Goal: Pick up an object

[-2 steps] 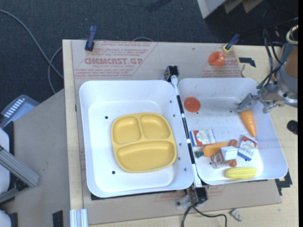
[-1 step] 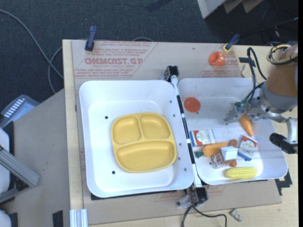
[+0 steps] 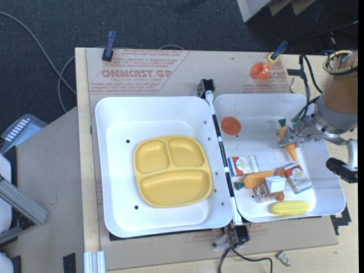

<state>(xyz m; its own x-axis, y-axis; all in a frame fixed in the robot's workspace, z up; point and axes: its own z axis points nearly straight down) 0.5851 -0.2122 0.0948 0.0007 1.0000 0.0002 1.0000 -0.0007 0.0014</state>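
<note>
My gripper hangs over the upper right part of the right bin, below the grey wrist and orange band. A small orange piece lies right under the gripper's tip; whether it is held I cannot tell. Lower in the same bin lie an orange carrot, a yellow corn cob, a white block, two small printed cartons and a brown piece. An orange-red disc sits alone at the bin's upper left.
The left bin holds a yellow divided plate. A black divider rail runs between the bins. An orange clamp and a blue clip sit on the board behind the bins. Cables hang by the arm.
</note>
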